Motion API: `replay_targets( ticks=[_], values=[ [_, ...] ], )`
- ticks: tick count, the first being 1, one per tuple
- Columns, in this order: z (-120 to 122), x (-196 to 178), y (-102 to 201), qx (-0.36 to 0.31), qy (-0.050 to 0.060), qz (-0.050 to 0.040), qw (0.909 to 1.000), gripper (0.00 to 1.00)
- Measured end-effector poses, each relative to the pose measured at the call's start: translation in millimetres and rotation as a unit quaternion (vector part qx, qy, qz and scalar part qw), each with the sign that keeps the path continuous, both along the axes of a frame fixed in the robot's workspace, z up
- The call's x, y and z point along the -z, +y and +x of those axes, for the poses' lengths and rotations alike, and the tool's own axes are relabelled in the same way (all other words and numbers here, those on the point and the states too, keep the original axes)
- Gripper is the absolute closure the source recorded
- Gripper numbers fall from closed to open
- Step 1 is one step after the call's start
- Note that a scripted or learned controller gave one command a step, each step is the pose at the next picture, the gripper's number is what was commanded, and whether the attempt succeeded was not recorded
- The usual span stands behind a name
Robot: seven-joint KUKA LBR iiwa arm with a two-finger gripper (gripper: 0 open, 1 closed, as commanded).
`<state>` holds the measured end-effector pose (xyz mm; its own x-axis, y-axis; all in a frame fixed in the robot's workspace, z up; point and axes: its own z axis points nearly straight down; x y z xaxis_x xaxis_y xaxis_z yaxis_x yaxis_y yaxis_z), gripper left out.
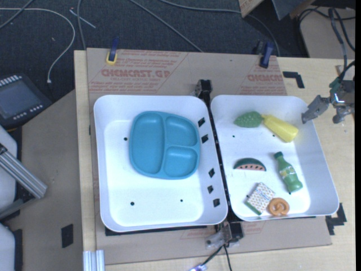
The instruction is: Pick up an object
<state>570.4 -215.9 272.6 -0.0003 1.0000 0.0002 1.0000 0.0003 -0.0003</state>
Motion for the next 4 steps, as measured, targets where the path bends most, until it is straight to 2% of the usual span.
replay_targets(
  ticks=[1, 2, 3, 4],
  values=[
    [2, 42, 2, 0.000, 0.002, 0.0007, 1.0000, 0.00],
    [-5, 102, 7, 0.000, 0.003, 0.0016, 1.0000, 0.00],
    [-9, 145, 5, 0.000, 0.003, 0.0011, 1.0000, 0.00],
    [-7, 131, 5, 0.000, -0.001, 0.0002, 1.0000, 1.00]
  ],
)
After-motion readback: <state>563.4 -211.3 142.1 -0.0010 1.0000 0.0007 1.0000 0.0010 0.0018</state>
